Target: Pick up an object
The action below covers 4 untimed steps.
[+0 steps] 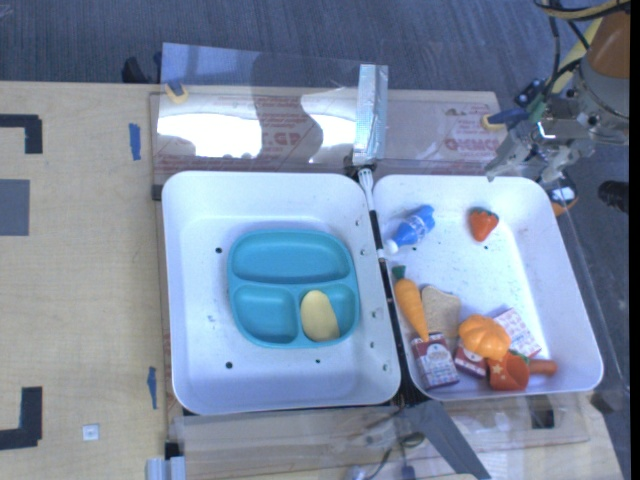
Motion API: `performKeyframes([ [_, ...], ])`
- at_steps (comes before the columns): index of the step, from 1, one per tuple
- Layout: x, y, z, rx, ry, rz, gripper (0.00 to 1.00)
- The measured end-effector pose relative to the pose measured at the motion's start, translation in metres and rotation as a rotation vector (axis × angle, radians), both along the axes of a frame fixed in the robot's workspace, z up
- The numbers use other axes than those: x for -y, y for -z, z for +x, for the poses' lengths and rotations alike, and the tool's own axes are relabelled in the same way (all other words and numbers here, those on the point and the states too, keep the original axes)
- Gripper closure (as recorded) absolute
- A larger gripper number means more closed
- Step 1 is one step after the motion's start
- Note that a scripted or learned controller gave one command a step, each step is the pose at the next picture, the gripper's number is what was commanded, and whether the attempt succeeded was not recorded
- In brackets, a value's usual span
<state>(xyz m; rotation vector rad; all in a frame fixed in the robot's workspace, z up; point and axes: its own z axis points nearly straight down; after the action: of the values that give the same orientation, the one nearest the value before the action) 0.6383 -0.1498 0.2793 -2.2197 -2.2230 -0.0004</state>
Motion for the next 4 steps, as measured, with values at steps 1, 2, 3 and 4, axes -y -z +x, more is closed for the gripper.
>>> performKeyframes([
  [1,0.016,0.191,0.021,0.009,-0.152,-0.003,0.00],
  [2,0.023,0.193,0.019,0.003,0.030,-0.001,0.00],
  [3,0.023,0.181,0.021,0.010,0.029,-0.003,1.00],
  [4,-0.088,0.062,0.033,0.018,-0.083,0.002,1.00],
])
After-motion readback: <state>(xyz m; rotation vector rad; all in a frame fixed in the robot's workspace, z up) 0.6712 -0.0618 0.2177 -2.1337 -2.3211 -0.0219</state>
